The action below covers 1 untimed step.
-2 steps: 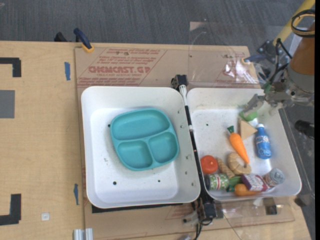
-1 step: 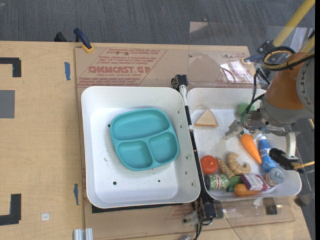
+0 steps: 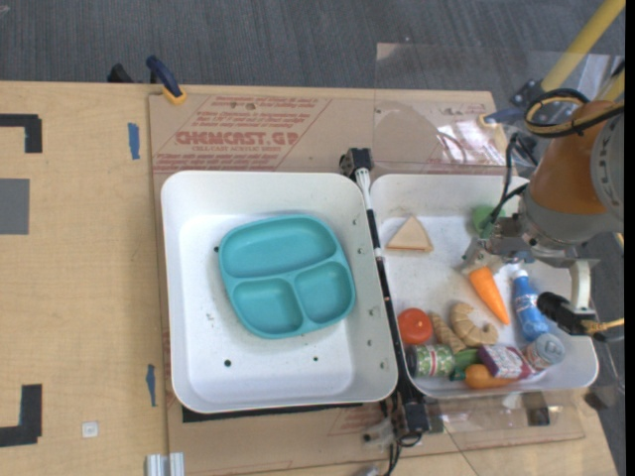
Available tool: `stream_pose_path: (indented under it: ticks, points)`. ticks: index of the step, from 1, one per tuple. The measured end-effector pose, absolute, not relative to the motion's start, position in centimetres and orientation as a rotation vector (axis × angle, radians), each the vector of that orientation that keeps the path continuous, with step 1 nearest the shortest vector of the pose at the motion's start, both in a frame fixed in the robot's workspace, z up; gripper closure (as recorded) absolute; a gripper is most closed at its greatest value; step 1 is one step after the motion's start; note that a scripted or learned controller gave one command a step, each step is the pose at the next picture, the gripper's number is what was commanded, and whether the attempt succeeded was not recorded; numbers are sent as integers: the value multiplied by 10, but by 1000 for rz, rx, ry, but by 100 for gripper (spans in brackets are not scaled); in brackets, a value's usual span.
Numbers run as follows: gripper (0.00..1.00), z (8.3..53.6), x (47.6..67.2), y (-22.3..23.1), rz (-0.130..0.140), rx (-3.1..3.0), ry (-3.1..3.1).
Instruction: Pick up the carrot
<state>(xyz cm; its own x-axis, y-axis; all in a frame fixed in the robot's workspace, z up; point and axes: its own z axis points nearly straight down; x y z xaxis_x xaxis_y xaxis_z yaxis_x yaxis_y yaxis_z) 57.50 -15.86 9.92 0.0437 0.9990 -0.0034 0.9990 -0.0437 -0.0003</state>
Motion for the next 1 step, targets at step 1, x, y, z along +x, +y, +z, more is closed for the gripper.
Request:
stream_pose_path:
  ticks: [1]
  points:
    - [100, 189, 544, -33, 1, 2667, 1668]
